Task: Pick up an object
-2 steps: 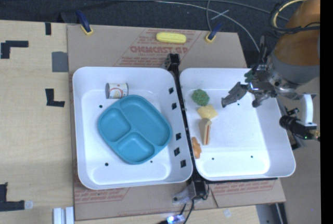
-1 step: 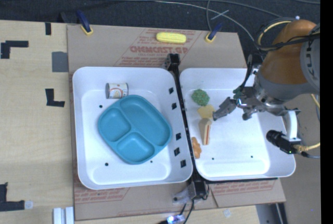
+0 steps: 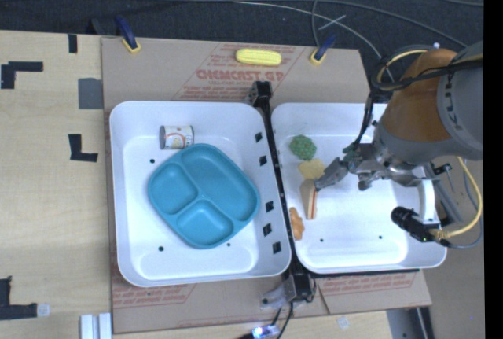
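In the left bin (image 3: 126,196), well left of my claw, a blue divided tray (image 3: 203,194) lies flat, filling most of the floor, with a small can (image 3: 176,137) on its side just beyond the tray's far left corner. Neither is what I am after. Past the bins, a yellow corn cob (image 3: 258,57) rests on the cardboard (image 3: 157,70), out of my reach for this step.

Across the divider, in the right bin (image 3: 354,255), the likely targets sit in a cluster just left of my claw (image 3: 328,177): a green broccoli piece (image 3: 302,146) farthest back, a pale yellow piece (image 3: 311,169) touching or nearly touching it, a hot dog (image 3: 310,200) lying lengthwise just nearer, and a small orange piece (image 3: 295,222) hard against the bin's left wall.

My claw hangs close over the yellow piece and the hot dog's far end; whether the jaws are spread or closed I cannot tell, and nothing is seen between them.

I judge the hot dog the best choice: it lies clear of the wall. I should centre over its middle, turn the jaws across its narrow width, descend fully, then close, keeping clear of the yellow piece.
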### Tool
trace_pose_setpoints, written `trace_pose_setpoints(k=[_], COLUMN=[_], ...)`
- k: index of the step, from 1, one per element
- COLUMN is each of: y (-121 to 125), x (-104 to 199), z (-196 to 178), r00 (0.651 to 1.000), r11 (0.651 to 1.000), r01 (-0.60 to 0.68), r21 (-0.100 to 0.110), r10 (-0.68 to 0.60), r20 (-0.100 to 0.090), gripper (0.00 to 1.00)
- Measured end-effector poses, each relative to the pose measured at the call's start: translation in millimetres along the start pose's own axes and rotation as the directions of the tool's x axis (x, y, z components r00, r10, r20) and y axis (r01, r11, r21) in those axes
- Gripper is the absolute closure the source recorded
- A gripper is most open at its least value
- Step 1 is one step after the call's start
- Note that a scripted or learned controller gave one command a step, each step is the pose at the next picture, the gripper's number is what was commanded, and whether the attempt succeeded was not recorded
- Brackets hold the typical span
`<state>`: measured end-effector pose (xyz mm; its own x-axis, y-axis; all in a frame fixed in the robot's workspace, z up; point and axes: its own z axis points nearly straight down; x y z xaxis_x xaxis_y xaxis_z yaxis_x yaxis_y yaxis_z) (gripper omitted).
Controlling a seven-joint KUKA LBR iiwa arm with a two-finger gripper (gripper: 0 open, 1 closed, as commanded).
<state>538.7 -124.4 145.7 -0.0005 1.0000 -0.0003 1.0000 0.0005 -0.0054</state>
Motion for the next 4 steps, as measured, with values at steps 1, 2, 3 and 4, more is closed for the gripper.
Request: trace_pose_setpoints(k=[1, 2, 3, 4], y=[5, 5, -4, -1], x=[3, 4, 9, 11], z=[45, 33, -16, -58], r00=[1.0, 1.0, 1.0, 1.0], r11=[1.0, 1.0, 1.0, 1.0], r01=[0.001, 0.002, 0.001, 0.001], r21=[0.001, -0.001, -0.006, -0.009], r10=[-0.001, -0.002, -0.001, -0.001], r20=[-0.001, -0.002, -0.001, 0.0], gripper=[0.0, 1.0, 1.0, 1.0])
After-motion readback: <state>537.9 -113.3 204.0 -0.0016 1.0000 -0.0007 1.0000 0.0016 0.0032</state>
